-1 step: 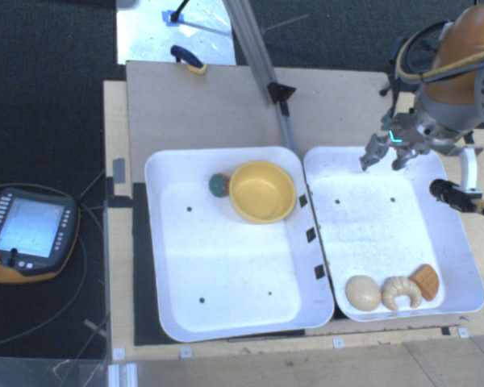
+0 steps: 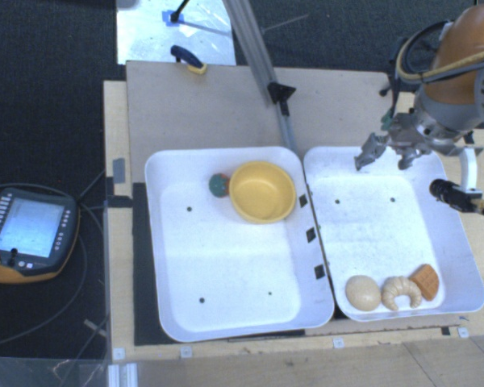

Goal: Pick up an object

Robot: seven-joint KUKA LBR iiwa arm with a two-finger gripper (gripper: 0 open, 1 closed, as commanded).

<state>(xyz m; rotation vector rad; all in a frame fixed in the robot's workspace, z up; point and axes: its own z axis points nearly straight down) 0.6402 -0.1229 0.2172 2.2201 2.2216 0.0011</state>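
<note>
The gripper (image 2: 383,159) hangs with fingers spread wide and empty over the right bin's (image 2: 387,216) far edge, well apart from the croissant (image 2: 402,292) at its near edge.

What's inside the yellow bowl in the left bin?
The yellow bowl shows only its own yellow interior, with nothing visible in it. A small green object sits against its left outside rim; part of it may be hidden by the bowl.

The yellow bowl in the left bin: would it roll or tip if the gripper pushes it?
The yellow bowl sits upright on a broad base, so it would probably slide, not roll. A push high on its rim might tip it. It also touches a small green object.
</note>
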